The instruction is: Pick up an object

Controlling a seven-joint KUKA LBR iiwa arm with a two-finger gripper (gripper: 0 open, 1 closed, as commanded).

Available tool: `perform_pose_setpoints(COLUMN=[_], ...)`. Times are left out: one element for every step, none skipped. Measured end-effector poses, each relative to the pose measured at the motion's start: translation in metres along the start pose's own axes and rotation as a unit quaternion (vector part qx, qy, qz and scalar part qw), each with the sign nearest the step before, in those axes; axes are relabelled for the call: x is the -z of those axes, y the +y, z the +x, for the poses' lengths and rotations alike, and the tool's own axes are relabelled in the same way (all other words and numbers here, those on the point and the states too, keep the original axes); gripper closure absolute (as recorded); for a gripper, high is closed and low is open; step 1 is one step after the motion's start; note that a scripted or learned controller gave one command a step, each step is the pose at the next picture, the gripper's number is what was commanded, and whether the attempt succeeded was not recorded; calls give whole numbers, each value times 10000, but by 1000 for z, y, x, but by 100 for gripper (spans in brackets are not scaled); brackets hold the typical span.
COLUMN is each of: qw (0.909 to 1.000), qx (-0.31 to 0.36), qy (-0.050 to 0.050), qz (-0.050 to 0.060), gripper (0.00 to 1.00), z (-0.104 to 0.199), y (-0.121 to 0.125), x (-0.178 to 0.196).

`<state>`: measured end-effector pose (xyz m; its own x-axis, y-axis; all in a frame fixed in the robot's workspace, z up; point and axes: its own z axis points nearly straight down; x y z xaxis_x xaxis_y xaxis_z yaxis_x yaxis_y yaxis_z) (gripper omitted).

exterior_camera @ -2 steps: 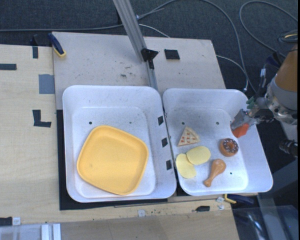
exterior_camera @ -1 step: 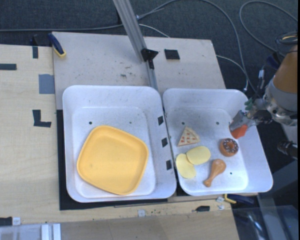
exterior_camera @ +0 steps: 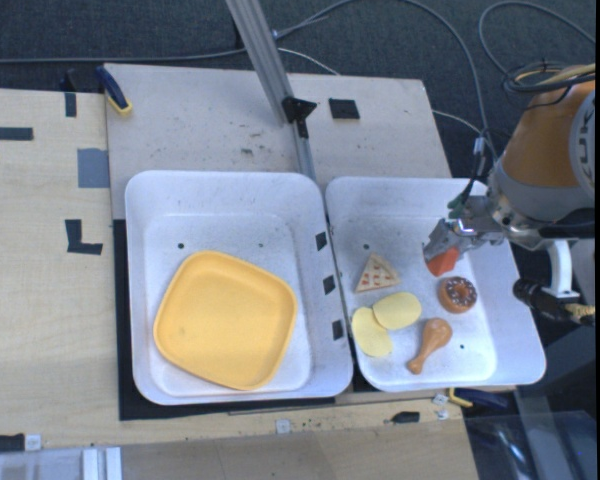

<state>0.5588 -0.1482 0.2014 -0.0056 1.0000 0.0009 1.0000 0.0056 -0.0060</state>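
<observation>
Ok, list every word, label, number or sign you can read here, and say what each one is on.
None: no readable text anywhere.
The yellow plate, the two white bins and the toy food, such as the doughnut, carry no lettering.
The dark patches on the bench are plain tape.

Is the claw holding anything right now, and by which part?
Cannot be told. The claw sits right over an orange-red object in the right bin, but no hold is visible.
</observation>
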Motion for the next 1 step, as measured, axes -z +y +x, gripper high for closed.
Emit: perform_pose_setpoints(qw=[10000], qx=[7], qy=[-2], qz=[-6], gripper=[100], z=[51], y=[17], x=[10])
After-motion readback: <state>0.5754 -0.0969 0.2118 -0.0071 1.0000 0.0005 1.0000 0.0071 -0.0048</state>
